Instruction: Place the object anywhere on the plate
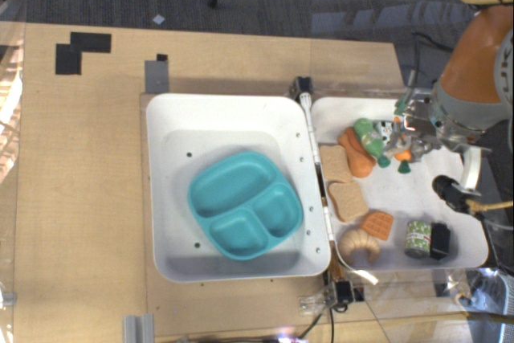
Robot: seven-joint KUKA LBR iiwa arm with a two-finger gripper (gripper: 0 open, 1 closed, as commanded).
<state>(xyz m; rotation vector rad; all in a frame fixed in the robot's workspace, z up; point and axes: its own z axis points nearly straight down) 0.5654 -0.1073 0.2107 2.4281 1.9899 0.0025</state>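
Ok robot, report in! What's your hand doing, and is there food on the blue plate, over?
Gripper low over right bin, beside green toy and carrot. Nothing seen held. Blue plate in left bin, bare. Path to plate open.

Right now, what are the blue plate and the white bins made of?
The blue plate looks like plastic: one even teal colour, rounded moulded compartments and a soft sheen. The left bin and the right bin also look like plastic, smooth and white with rounded corners, though painted metal can't be ruled out.
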